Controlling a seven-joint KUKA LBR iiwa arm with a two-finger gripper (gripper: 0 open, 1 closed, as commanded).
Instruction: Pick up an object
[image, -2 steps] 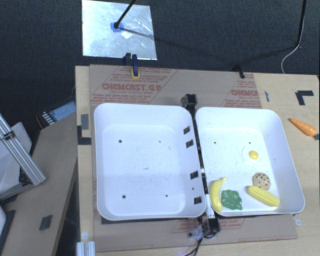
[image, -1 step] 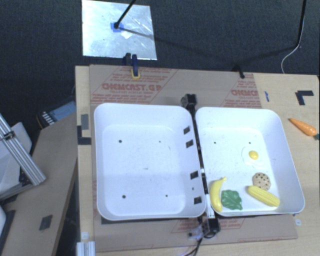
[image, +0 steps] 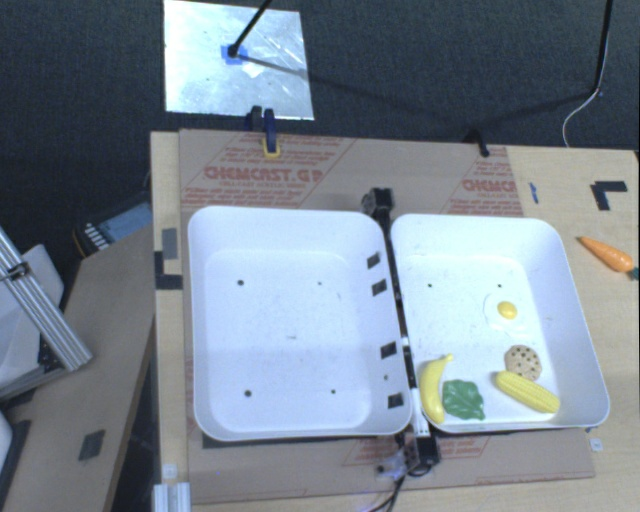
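Whether the gripper was released or clenched could not be told, and nothing could be seen to be grasped.

All the loose things in the bins were gathered in the right bin (image: 572, 300), most of them crowded toward its near edge. A yellow banana (image: 432, 388) was laid against the near left corner, just beside the divider, and a crumpled green piece (image: 464, 400) – perhaps a leaf, its form too blurred to be made out – was pressed against the banana's right side. A yellow corn cob (image: 527, 392) was set aslant near the front wall, with a round brown cookie (image: 522, 361) just behind it, touching or nearly so. Farther back, apart from the rest, a small yellow dome (image: 507, 310) was seen on a pale patch that was hardly told from the white floor; it may have been a toy fried egg.

The left bin (image: 200, 300) was joined to the right one by a row of dark clips (image: 380, 288) along the shared rim. Both bins were rested on a brown sheet (image: 330, 165) printed in red, with the lettering partly covered by the bins.

Outside the bins, on the bench to the right, an orange carrot (image: 606, 254) was laid – its thick end was close to the frame's edge. A blue and yellow clamp (image: 268, 130) was fixed at the sheet's far edge, below a shiny silver panel (image: 238, 60). A thin cable (image: 590, 100) was trailed down from the top right corner, cut off above. At the left an aluminium rail (image: 40, 310) was cut off by the frame.
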